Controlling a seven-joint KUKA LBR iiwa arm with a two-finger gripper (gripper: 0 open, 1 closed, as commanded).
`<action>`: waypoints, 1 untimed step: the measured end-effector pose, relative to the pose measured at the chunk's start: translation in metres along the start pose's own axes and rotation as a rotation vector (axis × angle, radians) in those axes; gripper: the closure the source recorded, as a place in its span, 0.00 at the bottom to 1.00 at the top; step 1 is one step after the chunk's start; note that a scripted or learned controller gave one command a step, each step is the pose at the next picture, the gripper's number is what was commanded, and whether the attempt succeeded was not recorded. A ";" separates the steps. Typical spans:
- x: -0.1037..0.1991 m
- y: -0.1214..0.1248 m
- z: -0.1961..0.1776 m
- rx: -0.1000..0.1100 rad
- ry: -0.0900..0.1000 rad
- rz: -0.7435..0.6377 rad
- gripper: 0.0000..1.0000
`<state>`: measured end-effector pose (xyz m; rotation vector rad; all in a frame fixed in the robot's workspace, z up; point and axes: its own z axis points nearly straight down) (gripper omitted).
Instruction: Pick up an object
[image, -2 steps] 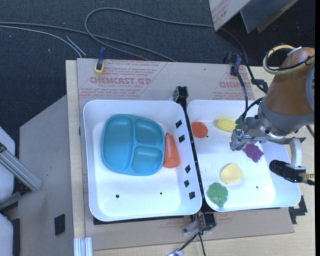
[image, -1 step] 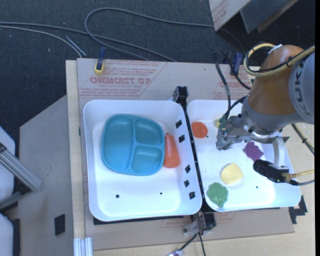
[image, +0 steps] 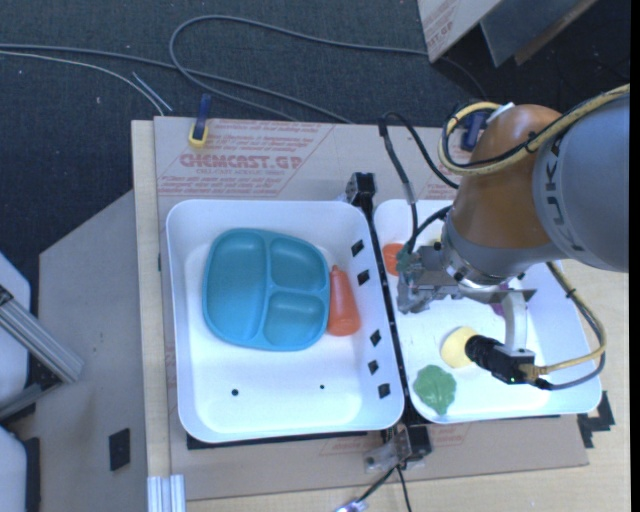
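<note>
My gripper (image: 418, 296) hangs over the left part of the right bin (image: 560, 400), close to the divider between the bins. The arm's orange band (image: 500, 190) and wrist cover much of that bin. A yellow rounded object (image: 457, 347) lies just below and right of the gripper, and a green leafy object (image: 435, 387) lies near the bin's front edge. An orange object (image: 391, 255) peeks out beside the gripper's upper left, mostly hidden. In the left bin (image: 280, 410) a blue divided plate (image: 266, 290) lies with an orange carrot-like piece (image: 342, 303) against its right side.
A black cable runs along the divider between the bins (image: 378, 300). The bins stand on a cardboard sheet (image: 250, 150). A black sensor with a cable (image: 500, 362) sticks out from the wrist over the right bin. Bare bin floor lies in front of the plate.
</note>
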<state>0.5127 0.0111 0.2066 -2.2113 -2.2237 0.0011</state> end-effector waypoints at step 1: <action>0.045 -0.005 -0.014 -0.006 -0.001 -0.001 1.00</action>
